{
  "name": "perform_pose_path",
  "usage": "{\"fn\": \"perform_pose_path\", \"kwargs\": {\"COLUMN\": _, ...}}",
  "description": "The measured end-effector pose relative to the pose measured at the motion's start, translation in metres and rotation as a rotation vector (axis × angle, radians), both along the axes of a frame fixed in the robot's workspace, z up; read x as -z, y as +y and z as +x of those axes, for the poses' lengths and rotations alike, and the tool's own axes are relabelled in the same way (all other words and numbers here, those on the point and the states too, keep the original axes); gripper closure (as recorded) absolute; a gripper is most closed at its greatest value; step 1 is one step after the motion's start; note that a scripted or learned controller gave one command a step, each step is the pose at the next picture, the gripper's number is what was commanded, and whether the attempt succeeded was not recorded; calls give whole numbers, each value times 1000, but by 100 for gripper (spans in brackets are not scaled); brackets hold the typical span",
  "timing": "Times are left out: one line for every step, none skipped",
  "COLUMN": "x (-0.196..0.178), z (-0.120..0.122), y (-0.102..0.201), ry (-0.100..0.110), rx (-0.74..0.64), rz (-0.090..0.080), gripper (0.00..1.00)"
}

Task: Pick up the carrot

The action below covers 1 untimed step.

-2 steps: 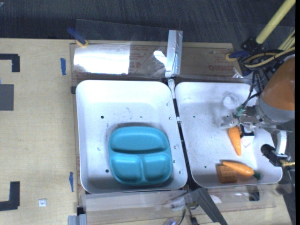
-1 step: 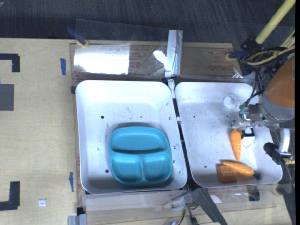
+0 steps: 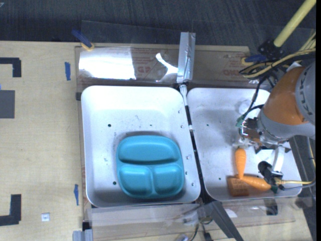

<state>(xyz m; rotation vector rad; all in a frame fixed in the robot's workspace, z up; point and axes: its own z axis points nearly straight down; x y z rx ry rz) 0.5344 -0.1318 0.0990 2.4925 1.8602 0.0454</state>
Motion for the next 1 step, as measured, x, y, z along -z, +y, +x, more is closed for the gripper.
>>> {"fn": "perform_pose_path", "kwargs": {"x": -85, "z": 3, "y": 63, "ry": 40, "rx": 216, "rz": 13, "gripper": 100}}
